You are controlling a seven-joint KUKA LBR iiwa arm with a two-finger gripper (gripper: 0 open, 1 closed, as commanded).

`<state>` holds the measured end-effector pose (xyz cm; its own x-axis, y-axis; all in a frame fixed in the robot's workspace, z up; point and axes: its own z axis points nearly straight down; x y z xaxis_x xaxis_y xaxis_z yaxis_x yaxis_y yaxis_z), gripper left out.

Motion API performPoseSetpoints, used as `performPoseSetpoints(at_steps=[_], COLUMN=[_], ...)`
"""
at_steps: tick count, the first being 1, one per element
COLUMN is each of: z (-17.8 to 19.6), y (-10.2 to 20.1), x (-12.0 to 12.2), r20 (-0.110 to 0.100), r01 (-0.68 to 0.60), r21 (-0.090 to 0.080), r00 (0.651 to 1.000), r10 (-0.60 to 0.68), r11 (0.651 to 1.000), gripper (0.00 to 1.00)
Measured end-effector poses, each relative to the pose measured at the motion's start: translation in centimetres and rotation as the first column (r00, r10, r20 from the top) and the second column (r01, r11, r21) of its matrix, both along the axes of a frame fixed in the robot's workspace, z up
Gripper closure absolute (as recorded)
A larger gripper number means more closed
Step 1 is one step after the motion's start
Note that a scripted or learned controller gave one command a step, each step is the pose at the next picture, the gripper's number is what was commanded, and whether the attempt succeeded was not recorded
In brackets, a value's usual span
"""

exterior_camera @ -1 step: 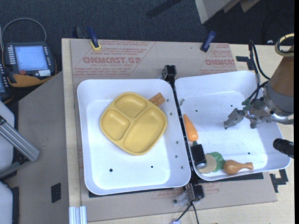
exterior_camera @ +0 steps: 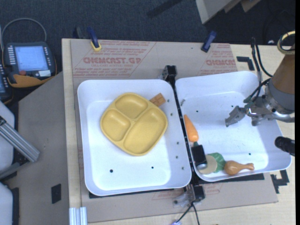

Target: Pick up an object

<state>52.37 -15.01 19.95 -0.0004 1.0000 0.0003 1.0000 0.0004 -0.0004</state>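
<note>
Camera view, hand: the hand [exterior_camera: 239,115] hovers over the right bin [exterior_camera: 220,86], reaching in from the right; its fingers look spread apart with nothing between them, bare white floor under the tips.
Camera view, targets: the pickable things sit away from the hand, toward the bin's near-left corner. An orange carrot [exterior_camera: 190,128] lies along the left wall, left of and a little nearer than the fingertips.
Camera view, corner cluster: a black block [exterior_camera: 198,155], a green and tan piece [exterior_camera: 213,163] and a tan drumstick [exterior_camera: 239,166] are packed close, some touching.
Camera view, far side: the yellow divided plate [exterior_camera: 134,123] fills the left bin [exterior_camera: 93,139], well apart from the hand, with a small brown block [exterior_camera: 158,100] at its far edge.
Best approach, my call: go for the carrot or the drumstick, each with open floor on one side. Line the fingers across the narrow width, come straight down, and keep clear of the bin wall.
Risk: the crowded corner invites a glancing, empty close.
</note>
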Motion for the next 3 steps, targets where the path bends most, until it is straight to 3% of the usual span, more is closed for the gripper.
performPoseSetpoints(at_steps=[1,2,3], z=[-6.0,-11.0,-9.4], y=[-0.1,-0.2,-0.2], x=[0.6,0.6,1.0], r20=[-0.007,0.000,0.013], r01=[0.001,0.002,0.001], r21=[0.002,-0.001,-0.003], r00=[1.000,1.000,1.000], r10=[-0.001,-0.002,-0.001], r11=[1.000,1.000,1.000], gripper=[0.00,0.00,1.00])
